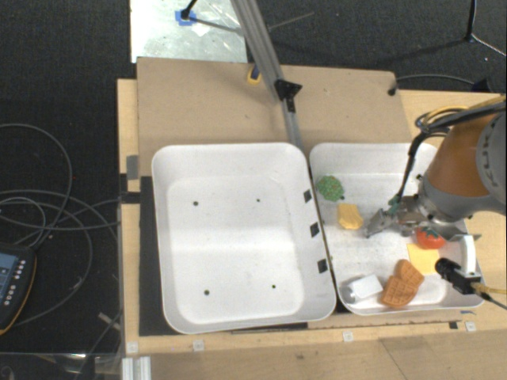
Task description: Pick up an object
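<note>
I read this as the approach step: the arm [467, 169] reaches in from the right over the right bin [356, 158], and its end effector [379, 224] sits low among the objects there, with nothing that I can make out between its tips. The metal parts at the tip are small and blurred from my vantage, so I cannot tell whether it is released or clenched, and I would not count anything as grasped. The nearest candidate is the yellow block [349, 216], lying just beside the tip on its left, near enough that it may be touching, though I cannot say for sure. The green broccoli-like piece [330, 187] lies a little further up and to the left, near the wall between the two bins. A red object [428, 238] shows under the wrist on the other side of the tip, with a yellow slice [424, 260] below it, and closer to the near rim lie an orange waffle-shaped piece [402, 284] and a small white block [364, 287], both well apart from the tip. The left bin [238, 236] carries no objects that I can see. My judgement is that the next move calls for centring the tip over one piece, most likely the yellow block, settling around it and confirming a hold before any lift; the clutter close to the wrist could be nudged if the arm shifts sideways carelessly.
</note>
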Controlling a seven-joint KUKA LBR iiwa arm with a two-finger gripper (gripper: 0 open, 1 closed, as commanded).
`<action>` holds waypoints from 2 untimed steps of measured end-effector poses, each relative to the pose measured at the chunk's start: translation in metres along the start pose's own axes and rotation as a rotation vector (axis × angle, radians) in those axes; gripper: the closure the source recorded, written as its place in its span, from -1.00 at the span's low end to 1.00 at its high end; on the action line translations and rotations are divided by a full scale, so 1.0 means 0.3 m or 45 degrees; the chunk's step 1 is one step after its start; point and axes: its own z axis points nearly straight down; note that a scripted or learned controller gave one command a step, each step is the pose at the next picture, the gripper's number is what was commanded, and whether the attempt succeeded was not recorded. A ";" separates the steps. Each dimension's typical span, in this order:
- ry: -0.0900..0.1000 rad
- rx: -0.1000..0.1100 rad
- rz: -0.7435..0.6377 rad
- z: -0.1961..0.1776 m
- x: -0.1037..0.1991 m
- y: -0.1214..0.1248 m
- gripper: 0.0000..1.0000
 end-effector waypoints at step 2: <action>-0.003 -0.011 -0.005 -0.207 0.021 -0.006 1.00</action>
